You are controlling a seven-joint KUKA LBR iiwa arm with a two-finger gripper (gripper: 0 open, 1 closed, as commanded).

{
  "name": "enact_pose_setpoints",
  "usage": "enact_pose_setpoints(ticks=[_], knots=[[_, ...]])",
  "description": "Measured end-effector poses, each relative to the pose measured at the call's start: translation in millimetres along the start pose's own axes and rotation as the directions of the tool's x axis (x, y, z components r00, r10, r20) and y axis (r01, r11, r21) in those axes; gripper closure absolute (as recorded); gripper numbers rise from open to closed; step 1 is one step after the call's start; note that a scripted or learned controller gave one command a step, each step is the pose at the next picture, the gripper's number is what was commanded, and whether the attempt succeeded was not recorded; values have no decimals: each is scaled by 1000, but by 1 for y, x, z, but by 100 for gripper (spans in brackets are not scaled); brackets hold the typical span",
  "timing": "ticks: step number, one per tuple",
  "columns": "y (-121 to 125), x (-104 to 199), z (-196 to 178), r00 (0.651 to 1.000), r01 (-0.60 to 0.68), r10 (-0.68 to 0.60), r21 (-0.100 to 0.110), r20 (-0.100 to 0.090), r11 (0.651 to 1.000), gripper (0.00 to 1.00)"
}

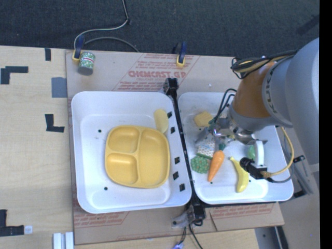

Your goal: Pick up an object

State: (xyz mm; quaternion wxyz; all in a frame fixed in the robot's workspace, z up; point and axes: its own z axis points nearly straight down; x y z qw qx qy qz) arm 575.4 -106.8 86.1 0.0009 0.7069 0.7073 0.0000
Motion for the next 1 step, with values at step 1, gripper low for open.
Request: enact_pose_setpoints(ticks=[1], knots=[[-19,10,0,1000,0,0,-5,2,1000,0]])
